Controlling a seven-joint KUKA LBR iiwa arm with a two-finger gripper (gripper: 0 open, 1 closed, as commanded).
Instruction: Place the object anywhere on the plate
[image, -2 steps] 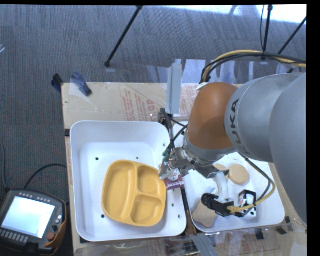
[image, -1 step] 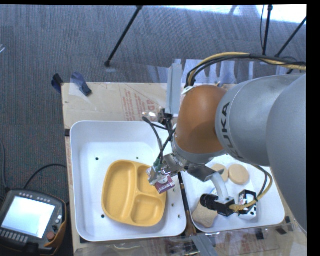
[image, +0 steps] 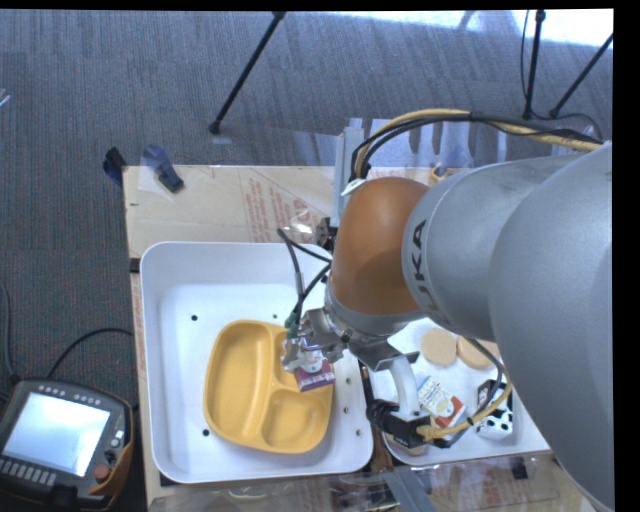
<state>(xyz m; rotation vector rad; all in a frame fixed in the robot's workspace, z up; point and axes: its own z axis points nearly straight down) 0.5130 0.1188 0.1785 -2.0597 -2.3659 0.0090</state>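
Note:
A yellow divided plate (image: 250, 390) lies in the left white bin (image: 170, 300). My gripper (image: 303, 352) hangs over the plate's right edge, under the orange wrist band. A small object with a purple and white label (image: 316, 376) sits between its fingers, just above the plate's right rim. The gripper is shut on this object.
The right bin holds two round tan biscuits (image: 440, 348), a red and white packet (image: 440, 398) and a black and white item (image: 495, 420). The arm's grey body covers most of that bin. A teach pendant (image: 60, 435) sits on the floor at lower left.

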